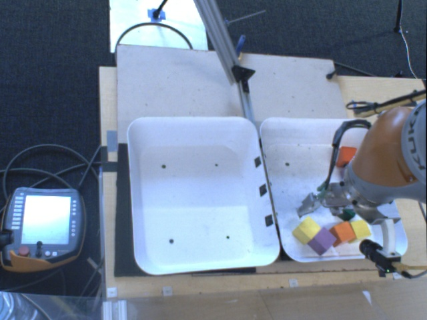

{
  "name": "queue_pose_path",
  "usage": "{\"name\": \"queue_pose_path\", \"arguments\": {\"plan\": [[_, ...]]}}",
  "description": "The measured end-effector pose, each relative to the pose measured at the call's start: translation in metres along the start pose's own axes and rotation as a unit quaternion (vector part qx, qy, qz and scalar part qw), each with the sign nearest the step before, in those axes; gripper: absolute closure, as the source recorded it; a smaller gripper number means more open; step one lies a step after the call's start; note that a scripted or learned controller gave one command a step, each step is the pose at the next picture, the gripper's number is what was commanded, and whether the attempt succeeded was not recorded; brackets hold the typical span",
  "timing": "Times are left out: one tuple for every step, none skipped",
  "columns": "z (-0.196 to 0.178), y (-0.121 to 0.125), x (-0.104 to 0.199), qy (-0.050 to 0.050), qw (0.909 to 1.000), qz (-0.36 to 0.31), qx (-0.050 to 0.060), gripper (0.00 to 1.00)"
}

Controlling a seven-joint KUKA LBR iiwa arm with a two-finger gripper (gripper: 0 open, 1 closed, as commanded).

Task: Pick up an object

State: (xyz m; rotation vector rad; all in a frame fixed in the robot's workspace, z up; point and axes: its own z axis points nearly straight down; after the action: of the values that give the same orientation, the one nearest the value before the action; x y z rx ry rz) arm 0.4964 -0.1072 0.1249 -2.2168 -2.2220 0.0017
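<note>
In the right bin [293, 145], several blocks lie near the front wall: a yellow block [307, 230], a purple block [321, 241], an orange block [343, 232] and a smaller yellow block [360, 229]. Another orange block [345, 156] peeks out behind the arm near the far right. A dark green piece [347, 213] shows under the wrist. My gripper [309, 205] hangs low over the bin floor, just above and behind the yellow block. The grey and orange arm hides the bin's right part.
The left bin [193, 129] stands beside the right one, with a dividing rim and black clips between them. A metal pole [220, 32] slants in from the top. A teach pendant [43, 229] rests at the left, off the bench.
</note>
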Motion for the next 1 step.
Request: {"name": "queue_pose_path", "arguments": {"plan": [[-0.0130,0.0014,-0.0005,-0.001,1.0000,-0.001,-0.003,1.00]]}}
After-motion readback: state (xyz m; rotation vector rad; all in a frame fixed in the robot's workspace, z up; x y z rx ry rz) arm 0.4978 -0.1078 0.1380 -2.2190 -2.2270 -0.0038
